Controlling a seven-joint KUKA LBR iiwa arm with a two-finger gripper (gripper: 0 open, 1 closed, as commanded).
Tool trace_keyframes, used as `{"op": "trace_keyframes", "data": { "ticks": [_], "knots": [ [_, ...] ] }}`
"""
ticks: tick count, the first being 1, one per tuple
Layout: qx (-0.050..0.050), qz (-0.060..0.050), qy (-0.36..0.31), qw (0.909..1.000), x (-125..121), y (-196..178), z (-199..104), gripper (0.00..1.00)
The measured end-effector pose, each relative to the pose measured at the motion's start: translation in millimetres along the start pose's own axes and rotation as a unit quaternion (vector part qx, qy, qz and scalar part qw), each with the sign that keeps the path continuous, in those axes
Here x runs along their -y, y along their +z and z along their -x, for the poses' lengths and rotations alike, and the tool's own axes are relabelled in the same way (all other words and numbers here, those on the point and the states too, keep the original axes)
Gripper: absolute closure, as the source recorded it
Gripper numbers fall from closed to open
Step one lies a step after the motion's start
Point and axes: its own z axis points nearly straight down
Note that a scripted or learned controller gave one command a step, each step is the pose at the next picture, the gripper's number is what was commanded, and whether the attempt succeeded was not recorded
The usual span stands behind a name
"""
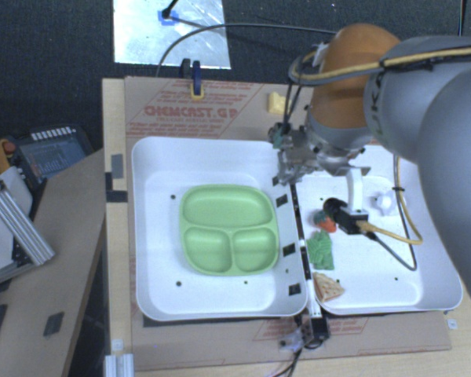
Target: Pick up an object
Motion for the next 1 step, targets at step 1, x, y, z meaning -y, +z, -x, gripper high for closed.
{"op": "trace_keyframes", "data": {
  "ticks": [1],
  "knots": [
    [0.0, 0.001, 0.0, 1.0, 14.3, -16.5, -45.7, 1.0]
  ]
}}
